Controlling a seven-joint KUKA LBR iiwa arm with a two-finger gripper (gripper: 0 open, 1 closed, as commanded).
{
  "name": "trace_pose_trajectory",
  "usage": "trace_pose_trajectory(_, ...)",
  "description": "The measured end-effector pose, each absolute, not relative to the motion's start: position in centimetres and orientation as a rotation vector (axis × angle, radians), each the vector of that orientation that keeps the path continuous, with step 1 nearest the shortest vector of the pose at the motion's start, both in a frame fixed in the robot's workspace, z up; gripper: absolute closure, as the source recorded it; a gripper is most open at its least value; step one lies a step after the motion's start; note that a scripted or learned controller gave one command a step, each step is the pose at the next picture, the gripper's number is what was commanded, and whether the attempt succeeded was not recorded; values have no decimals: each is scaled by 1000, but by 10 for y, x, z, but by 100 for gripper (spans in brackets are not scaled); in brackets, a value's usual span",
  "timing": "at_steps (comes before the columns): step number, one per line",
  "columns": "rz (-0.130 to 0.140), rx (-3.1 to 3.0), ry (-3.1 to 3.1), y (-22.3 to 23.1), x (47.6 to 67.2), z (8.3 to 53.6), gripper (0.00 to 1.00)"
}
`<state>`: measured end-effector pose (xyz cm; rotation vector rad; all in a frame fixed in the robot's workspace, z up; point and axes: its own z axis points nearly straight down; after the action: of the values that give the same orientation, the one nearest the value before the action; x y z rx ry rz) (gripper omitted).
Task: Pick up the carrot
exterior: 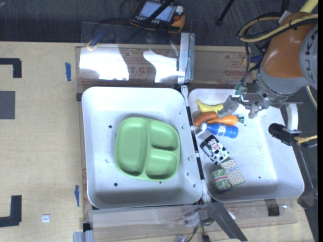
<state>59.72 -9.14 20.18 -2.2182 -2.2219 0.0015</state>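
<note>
Along the back edge of the right bin (282, 183) we find the arm (290, 54), which reaches in from the right with its orange band above the grey wrist. Our gripper (241, 106) hangs low over the bin's back left part, just beside the cluster of toy food. From this slanted view we cannot tell how the gripper is set, and we see nothing held in it.

We see the carrot (228, 119) lying on the floor of the right bin, near its back left corner, just under and in front of the gripper. It is orange with a small green tip pointing right. Touching it on the left is a second orange piece (204, 117), and behind both lies a banana (208, 106), close to the bin's back wall. Just in front of the carrot lies a blue bottle (224, 130) with a white end, on its side. Farther toward the front, along the left wall, we see a black-and-white box (214, 149), then a patterned pouch (232, 171) and a small green can (220, 180), the last two touching each other.

At the middle of the left bin (96, 110) sits a green plate (147, 147) with three compartments.

Behind the bins we see a clear sheet (131, 59) catching bright glare, and beyond it a handheld pendant (157, 13) on the dark floor. At the left, the bench (38, 135) is pale wood with black corner marks and bits of blue tape.
</note>
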Motion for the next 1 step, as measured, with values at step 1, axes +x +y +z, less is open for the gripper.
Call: trace_pose_trajectory(1, -2, -1943, -2470, -112, 649, 89, 0)
